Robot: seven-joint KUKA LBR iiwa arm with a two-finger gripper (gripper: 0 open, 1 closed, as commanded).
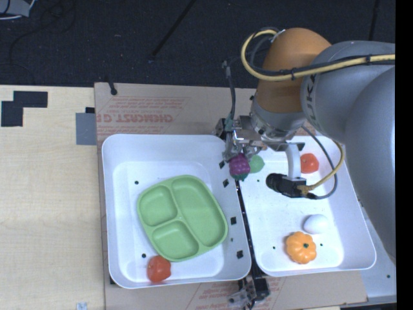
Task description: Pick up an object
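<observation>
My gripper (238, 155) hangs over the divide between the two bins, at the top left corner of the right bin (352, 254). A small purple round object (239, 166) sits between its fingertips, and the gripper is shut on it. Right behind the purple one a pale green round object (257, 165) peeks out. The right bin also holds a red ball-like piece (309, 163), a white egg (316, 224) and an orange pumpkin (301, 247).
The left bin (116, 173) carries a green divided plate (182, 217) and a red fruit (159, 268) at its near edge. A black part with a cable (287, 185) hangs from the arm over the right bin. The arm's bulk covers the right bin's far right side.
</observation>
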